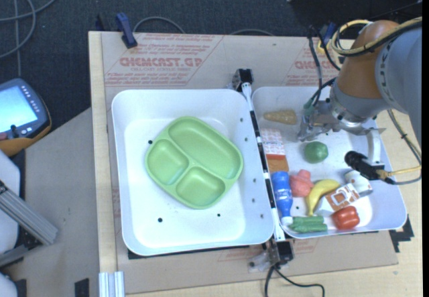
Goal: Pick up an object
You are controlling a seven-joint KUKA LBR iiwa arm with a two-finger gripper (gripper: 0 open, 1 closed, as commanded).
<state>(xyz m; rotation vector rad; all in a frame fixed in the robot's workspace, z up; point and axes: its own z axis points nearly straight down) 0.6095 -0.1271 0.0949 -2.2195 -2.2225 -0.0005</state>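
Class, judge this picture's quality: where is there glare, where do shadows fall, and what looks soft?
Camera view: even overhead light; the white left bin is bright, nearly washed out; a faint shadow under the green divided plate; small toys near the gripper look soft.

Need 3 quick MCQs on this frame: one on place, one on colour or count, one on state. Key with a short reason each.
1. The green divided plastic tray lies in:
A. left white bin
B. right white bin
C. the bare bench

2. The round ball below the gripper is:
A. red
B. green
C. blue

3. The yellow toy banana is:
A. between the gripper's fingers
B. hanging over a bin rim
C. lying on the bin floor

Key: 1 A, the tray sits inside the left bin's walls. 2 B, the ball is plainly green. 3 C, the banana rests among other toys, apart from the gripper.
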